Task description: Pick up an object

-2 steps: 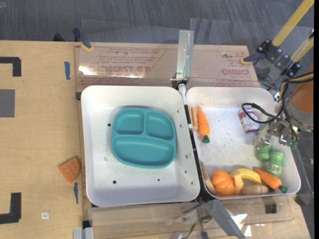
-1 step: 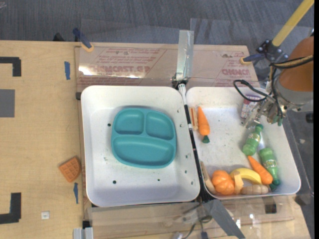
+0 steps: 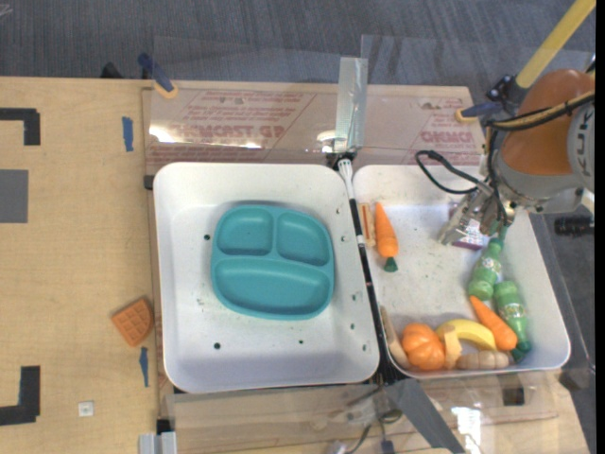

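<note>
At the near end of the right bin (image 3: 553, 348), a small heap of toy food is lying. I am counting one orange pumpkin (image 3: 423, 345), one yellow banana (image 3: 471, 332), one beige piece (image 3: 484, 358) under the banana, and one carrot (image 3: 493, 321) that is leaning across them. Just behind, two green bottles are lying almost in a line, the nearer bottle (image 3: 511, 303) touching the carrot and the farther bottle (image 3: 485, 270) pointing its top up toward the hand. A second carrot (image 3: 385, 235) is lying apart, close to the wall between the bins. So there are two carrots and two bottles.

The left bin (image 3: 180, 253) is carrying one teal tray (image 3: 274, 263) with three compartments. On the desk (image 3: 66, 253) to the left of it, one small orange waffle piece (image 3: 133, 321) is lying.

Farther back in the right bin, the hand (image 3: 470, 229) is hanging low over the bin floor, near the top of the farther bottle. Something small and purple-white (image 3: 470, 240) is showing just below it, but I cannot tell if the hand is gripping it, or how wide the hand is. The arm (image 3: 544, 145) is reaching in from the right, its orange band above the wrist, with black cables looping beside it.
</note>
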